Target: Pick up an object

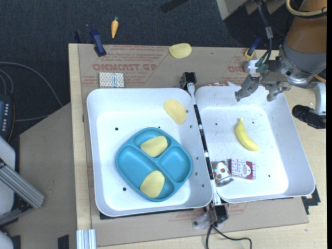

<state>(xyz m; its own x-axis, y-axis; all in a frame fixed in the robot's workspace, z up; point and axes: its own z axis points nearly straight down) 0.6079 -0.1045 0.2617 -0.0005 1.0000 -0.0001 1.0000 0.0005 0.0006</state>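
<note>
My gripper (pixel 258 92) hangs over the back edge of the right bin (pixel 290 180), fingers spread open with nothing between them. Below it in that bin lies a yellow banana (pixel 246 135), tilted, a short way toward the front. A small red and white carton (pixel 235 169) rests flat near the bin's front left. The left bin (pixel 101 113) holds a blue divided plate (pixel 176 166) with two yellow pieces (pixel 154 145) in its compartments, and another yellow piece (pixel 175 110) sits beside the plate at the back right.
A black divider strip (pixel 199 134) runs between the bins. On the bench behind lie a yellow chip-like item (pixel 180 50), a small patterned packet (pixel 111 79), a blue clip (pixel 97 42) and a tiny carrot (pixel 114 27). Cables hang near the arm.
</note>
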